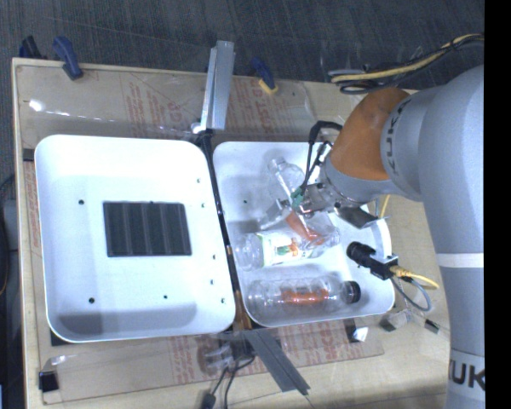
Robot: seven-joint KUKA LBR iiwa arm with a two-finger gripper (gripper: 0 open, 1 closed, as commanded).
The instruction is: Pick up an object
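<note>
My gripper (301,201) reaches down into the right bin (237,170) from the right, below the orange wrist band (362,143). It hangs over a heap of clear plastic things. A clear bottle with a green and white label (275,247) lies just below and left of it. An orange-red item (304,229) sits right under the gripper, partly hidden by it. Along the bin's near wall lies a clear bottle with a dark cap (298,295). Another clear piece (281,174) rests toward the bin's far side.
The left bin (68,169) holds a dark ribbed rectangle (146,228) on its floor. A grey metal bar (216,83) stands at the far end of the divide between the bins. Cables and a black connector (368,259) hang by the right bin's right rim.
</note>
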